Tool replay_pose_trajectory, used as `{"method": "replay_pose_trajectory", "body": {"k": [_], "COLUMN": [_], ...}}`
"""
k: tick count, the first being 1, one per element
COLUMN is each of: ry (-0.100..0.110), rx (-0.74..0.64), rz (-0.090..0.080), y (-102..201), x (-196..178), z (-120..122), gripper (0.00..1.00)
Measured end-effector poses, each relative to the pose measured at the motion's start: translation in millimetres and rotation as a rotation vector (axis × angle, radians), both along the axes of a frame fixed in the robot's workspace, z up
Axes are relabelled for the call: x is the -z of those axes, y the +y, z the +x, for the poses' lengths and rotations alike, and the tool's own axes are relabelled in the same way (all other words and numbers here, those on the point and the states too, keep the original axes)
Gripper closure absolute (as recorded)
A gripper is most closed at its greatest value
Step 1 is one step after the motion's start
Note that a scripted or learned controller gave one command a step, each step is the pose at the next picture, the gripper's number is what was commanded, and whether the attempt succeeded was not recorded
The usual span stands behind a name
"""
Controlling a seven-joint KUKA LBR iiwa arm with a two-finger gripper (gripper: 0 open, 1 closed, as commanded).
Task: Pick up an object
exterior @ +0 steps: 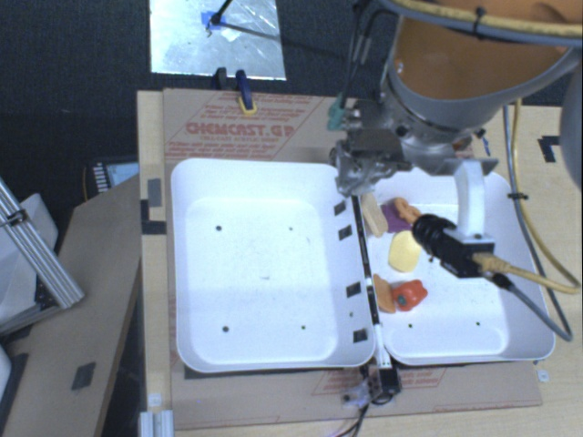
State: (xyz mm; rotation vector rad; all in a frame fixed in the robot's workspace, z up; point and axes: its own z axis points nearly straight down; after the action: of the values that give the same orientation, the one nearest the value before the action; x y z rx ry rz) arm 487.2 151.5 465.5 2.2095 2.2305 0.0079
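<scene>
Grey and orange KUKA arm (474,53) reaching in from the right, hanging over the far left corner of the right-hand shallow white plastic bin (474,340). Metal two-finger gripper (360,182) low over that bin's far end, just beside the divider between the two bins; whether clenched, released or grasping anything: cannot tell from this slant. Directly near the gripper, a pale tan wooden stick-shaped block (373,215) lying along the divider. Just right of it, a small purple object (395,214) touching an orange piece (407,212). Nearer still, a pale yellow rounded lump (404,252), and nearest of the group, a red-orange pepper-shaped toy (402,295) close to the divider. Black cylindrical fitting (448,242) with a yellow cable (537,279) crossing above the right bin's middle. Left-hand shallow white plastic bin (246,271) alongside, resting on brown printed cardboard (246,127).
</scene>
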Motion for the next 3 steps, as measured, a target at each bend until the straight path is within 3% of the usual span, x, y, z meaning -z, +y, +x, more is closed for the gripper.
{"method": "replay_pose_trajectory", "body": {"k": [2, 3], "ry": [-0.004, 0.0], "rx": [-0.014, 0.003], "rz": [0.002, 0.001], "y": [0.6, 39.6], "x": [-21.6, -57.6], "z": [0.9, -0.8], "gripper": [1.0, 1.0]}}
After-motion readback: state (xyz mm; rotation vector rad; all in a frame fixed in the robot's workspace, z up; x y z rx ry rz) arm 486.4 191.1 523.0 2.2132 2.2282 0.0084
